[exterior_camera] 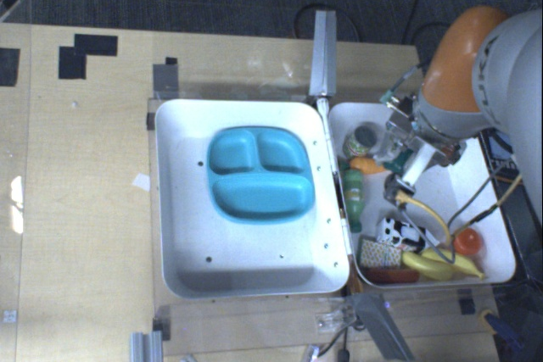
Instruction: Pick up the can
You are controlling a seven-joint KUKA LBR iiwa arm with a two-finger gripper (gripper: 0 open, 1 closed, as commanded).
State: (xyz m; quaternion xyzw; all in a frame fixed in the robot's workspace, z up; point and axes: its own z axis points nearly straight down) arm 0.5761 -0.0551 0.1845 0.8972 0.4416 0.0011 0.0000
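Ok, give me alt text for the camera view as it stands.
The gripper hangs over the right bin, beside the can at its far left corner, among a banana and other clutter. The left bin holds a blue divided plate.

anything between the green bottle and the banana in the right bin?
Yes. In the camera view, between the green bottle and the banana lie a black-and-white spotted toy and a speckled tan block.

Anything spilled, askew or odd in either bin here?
Nothing spilled or damaged. The right bin is a crowded jumble: can, green bottle, banana and other toys lie packed together. The blue tray sits flat in the left bin.
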